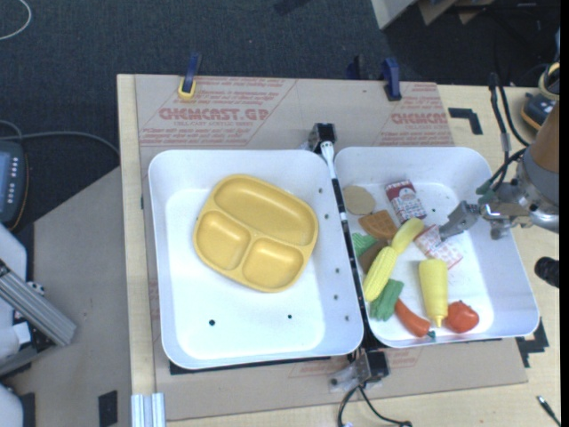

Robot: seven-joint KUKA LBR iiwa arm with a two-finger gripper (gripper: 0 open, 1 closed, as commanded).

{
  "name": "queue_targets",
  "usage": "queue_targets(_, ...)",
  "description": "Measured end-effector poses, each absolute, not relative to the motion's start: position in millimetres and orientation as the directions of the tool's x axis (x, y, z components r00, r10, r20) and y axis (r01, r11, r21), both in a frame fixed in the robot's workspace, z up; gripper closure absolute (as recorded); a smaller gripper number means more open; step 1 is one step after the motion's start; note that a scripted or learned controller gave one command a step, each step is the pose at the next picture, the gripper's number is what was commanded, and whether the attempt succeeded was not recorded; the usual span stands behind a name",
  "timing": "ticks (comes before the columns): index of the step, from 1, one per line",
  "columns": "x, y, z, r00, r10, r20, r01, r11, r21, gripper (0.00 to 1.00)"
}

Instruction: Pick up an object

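Pincer (pixel 453 223) sits over the right bin (pixel 507 265), reaching in from the right edge, its tip low among the clutter near a red-and-white packet (pixel 442 247). Can't tell if it is spread or pinched; the tip is small and grey against white. Nothing visibly between its tips, so no grasp to claim.

Arm (pixel 542 172) comes in at a slant from the right, likely so the wrist clears the bin wall while the tip drops to the pile.

Candidate objects are all in the right bin, crowded toward its left and near side. Just beside the tip: a banana (pixel 407 234) leaning over a brown piece (pixel 379 226). Farther: a red-and-white carton (pixel 404 199) and a tan round piece (pixel 360 200). Nearer: corn cob (pixel 380 271) touching a green vegetable (pixel 388 298), a yellow mustard-style bottle (pixel 433 290) lying lengthwise, a tomato (pixel 461 316) and a carrot-like orange piece (pixel 410 318) by the near rim. Items overlap, so a clean single pick looks hard; the packet is the likeliest target by position.

Left bin (pixel 178 327) holds a yellow three-compartment tray (pixel 256 232), tilted diagonally, well apart from the pincer. Both bins rest side by side on the bench (pixel 142 114), whose board is fixed by clamps at the far edge.
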State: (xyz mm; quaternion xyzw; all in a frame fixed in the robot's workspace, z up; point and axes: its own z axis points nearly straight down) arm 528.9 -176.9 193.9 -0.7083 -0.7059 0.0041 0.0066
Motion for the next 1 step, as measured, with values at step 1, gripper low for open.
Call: queue_targets(1, 532.2, -176.8, 201.6, 0.0, 1.0, 0.0, 1.0, 0.0, 0.0, 0.0)
